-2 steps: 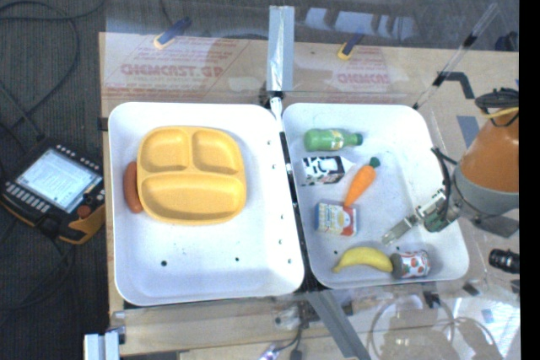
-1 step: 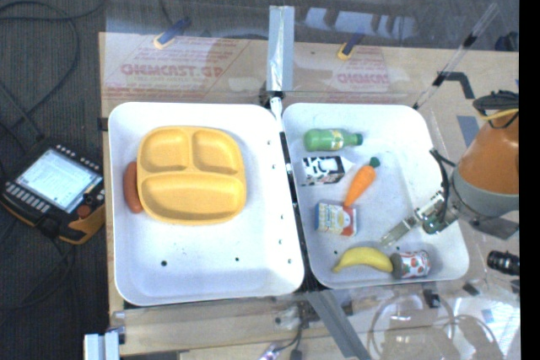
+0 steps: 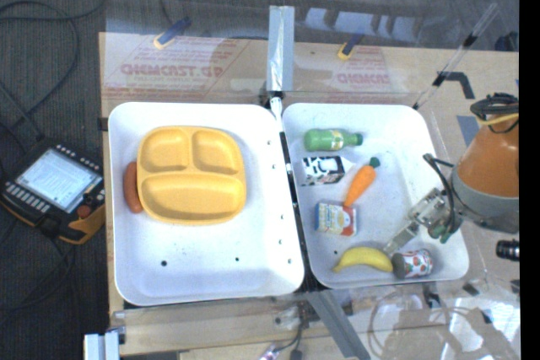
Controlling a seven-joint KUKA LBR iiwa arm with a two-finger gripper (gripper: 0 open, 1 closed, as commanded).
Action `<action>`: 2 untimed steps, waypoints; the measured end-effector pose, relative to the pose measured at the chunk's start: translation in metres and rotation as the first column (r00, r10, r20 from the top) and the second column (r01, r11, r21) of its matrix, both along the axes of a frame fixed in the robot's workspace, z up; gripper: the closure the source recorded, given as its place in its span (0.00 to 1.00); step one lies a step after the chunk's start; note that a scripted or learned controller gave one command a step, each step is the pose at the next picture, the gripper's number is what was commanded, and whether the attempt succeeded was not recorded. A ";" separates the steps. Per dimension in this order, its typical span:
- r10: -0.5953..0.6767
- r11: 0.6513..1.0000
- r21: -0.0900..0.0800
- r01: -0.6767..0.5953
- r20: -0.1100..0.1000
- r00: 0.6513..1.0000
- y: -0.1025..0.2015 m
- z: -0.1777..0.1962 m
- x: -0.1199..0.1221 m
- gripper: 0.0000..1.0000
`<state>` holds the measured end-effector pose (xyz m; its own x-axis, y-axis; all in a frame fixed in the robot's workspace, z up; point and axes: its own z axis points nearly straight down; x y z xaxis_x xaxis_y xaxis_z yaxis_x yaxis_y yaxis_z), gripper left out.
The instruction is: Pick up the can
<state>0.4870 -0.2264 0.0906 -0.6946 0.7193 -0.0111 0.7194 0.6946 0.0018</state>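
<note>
The can (image 3: 413, 264) lies on its side in the near right corner of the right bin (image 3: 396, 124); it is red and white, with a grey end facing left. My gripper (image 3: 407, 232) hangs just above and slightly left of it, slanting down toward the can's left end and the banana's tip. Nothing is visibly held in it. The arm's orange band (image 3: 494, 156) sits over the bin's right rim.
The right bin also holds a banana (image 3: 364, 259) touching the can's left end, a small carton (image 3: 335, 219), a carrot (image 3: 359, 183), a black-and-white carton (image 3: 323, 169) and a green bottle (image 3: 332, 139). The left bin (image 3: 202, 265) holds a yellow divided plate (image 3: 192, 174) and a reddish sausage (image 3: 131, 186).
</note>
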 end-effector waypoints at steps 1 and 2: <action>0.002 1.000 0.001 -0.002 0.008 1.000 0.002 0.010 0.004 1.00; -0.285 0.959 0.007 0.285 -0.010 0.959 0.005 0.034 0.054 1.00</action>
